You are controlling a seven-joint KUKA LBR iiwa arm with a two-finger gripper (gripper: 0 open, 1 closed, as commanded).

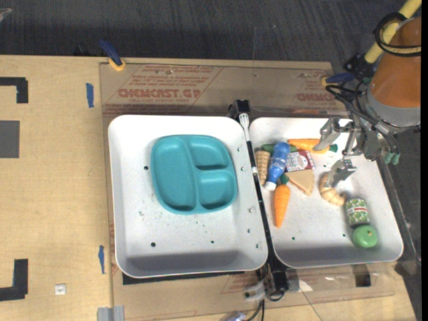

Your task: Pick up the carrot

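The carrot (281,204) is orange and lies in the right bin (314,246), near its left wall, with its tip pointing toward the front. My gripper (336,154) hangs over the back right part of that bin, well to the right of the carrot and apart from it. Its two metal fingers (327,136) stand open with nothing between them. A pale bread roll (329,191) lies just below the nearer finger.
Around the carrot lie a blue bottle (278,162), an ice cream cone (262,160), a red and white packet (302,160), a tan wedge (303,181) and an orange piece (304,144). A green can (357,211) and green apple (365,236) sit front right. A teal divided plate (194,172) lies in the left bin (134,233).
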